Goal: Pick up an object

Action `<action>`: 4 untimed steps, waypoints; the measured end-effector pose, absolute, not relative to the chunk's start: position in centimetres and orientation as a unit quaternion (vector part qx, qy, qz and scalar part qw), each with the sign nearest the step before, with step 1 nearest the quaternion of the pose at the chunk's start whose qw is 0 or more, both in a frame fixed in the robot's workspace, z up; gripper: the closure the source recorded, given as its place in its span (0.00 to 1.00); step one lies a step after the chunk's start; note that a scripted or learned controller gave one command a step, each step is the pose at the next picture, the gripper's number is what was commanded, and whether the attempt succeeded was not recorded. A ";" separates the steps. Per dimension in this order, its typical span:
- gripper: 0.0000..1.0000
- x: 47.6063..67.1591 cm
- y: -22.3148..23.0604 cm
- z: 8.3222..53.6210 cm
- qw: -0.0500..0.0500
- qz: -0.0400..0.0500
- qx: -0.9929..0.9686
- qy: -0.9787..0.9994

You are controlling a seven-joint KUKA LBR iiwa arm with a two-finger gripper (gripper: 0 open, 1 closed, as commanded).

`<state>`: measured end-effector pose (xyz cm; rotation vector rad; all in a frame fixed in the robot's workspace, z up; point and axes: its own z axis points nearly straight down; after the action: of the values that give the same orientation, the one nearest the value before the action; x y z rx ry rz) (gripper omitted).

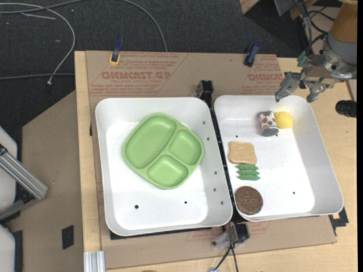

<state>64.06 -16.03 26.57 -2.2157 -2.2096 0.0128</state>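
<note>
Dark carpet with loose cables surrounds the bench point(170, 67), where two white bins sit side by side on cardboard. Over the far right corner of the right bin point(317, 152) my tool point(296, 93) hangs with its two fingers spread apart and nothing between them. Below it, near that bin's far end, a small printed can point(266, 123) lies touching a yellow lemon-like ball point(283, 119); further along its left side lie a toast slice point(242, 152), some green beans point(247, 171) and a brown cookie point(249, 200). The left bin point(113, 197) holds a green divided plate point(164, 150). I judge I am at the approach step, nothing gripped yet. Next I need to choose a target, probably the can or ball nearest me, centre the fingers over it, then descend and close.
</note>
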 end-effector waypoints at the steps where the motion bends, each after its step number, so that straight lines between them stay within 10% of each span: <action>1: 0.00 64.3 -16.0 27.4 0.000 0.000 -0.707 -0.707; 4: 0.00 63.1 -17.4 12.6 0.003 0.001 -0.707 -0.707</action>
<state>63.10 -17.44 12.61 -2.2180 -2.2173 0.0045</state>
